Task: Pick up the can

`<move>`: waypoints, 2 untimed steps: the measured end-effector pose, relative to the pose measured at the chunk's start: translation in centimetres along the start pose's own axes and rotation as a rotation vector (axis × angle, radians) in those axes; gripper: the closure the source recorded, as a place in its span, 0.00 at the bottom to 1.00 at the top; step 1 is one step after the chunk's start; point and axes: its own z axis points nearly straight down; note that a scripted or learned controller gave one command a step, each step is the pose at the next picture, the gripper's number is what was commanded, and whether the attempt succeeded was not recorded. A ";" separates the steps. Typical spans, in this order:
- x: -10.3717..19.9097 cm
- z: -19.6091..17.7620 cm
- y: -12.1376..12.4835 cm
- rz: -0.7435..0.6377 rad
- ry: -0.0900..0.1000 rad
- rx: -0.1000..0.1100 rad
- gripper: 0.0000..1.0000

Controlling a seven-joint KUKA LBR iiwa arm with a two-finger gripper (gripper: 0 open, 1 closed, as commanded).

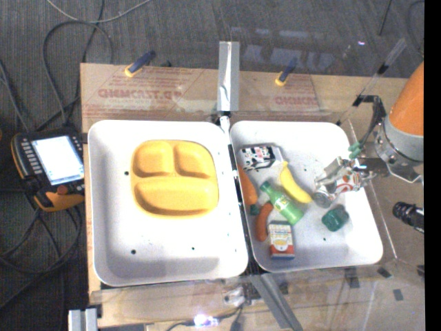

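The can (337, 185) is silver with a red and white label. It lies tilted in the right part of the right bin (313, 133), its silver end pointing down-left. My gripper (363, 168) reaches in from the right and sits right at the can's upper right end, touching or nearly touching it. The grey wrist and the orange band are at the right edge.
In the right bin there are also a banana (293, 184), a green bottle (282, 203), a carrot (249, 190), a sausage (263, 221), a small carton (281, 241), a black and white box (258, 156) and a green cup (335, 218) just below the can. The left bin (110, 240) holds a yellow divided tray (175, 176).
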 end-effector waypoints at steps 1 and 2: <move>-5.6 6.3 6.7 -0.336 -0.003 -0.002 0.00; -5.2 15.2 8.6 -0.398 0.000 -0.008 0.00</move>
